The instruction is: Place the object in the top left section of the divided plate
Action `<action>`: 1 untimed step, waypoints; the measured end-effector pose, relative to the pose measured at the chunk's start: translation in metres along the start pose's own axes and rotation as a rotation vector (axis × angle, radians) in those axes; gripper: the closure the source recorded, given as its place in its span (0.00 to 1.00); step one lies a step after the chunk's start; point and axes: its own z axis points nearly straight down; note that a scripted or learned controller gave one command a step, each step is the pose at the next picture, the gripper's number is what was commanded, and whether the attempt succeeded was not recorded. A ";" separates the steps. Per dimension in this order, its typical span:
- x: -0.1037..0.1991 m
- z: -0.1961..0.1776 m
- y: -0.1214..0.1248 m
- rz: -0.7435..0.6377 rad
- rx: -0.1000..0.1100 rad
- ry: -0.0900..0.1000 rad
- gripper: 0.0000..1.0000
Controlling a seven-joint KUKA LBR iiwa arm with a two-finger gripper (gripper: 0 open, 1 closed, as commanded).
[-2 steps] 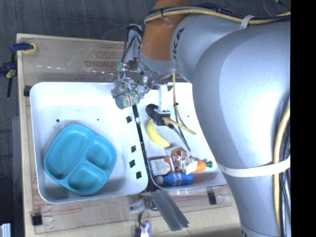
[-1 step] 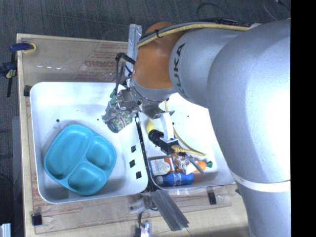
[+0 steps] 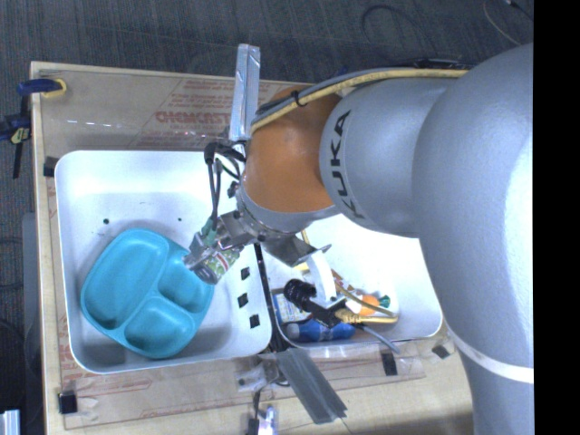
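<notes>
Fixed camera above bench, slanted down, both bins close

Bench bearing two white bins.

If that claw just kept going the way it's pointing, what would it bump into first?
Probably the blue divided plate. The claw points down and to the picture's left, right over the plate's nearer edge in the left bin. Its height above the plate is hard to judge.
</notes>
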 end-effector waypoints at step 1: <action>0.000 0.000 0.000 -0.001 -0.001 0.000 0.00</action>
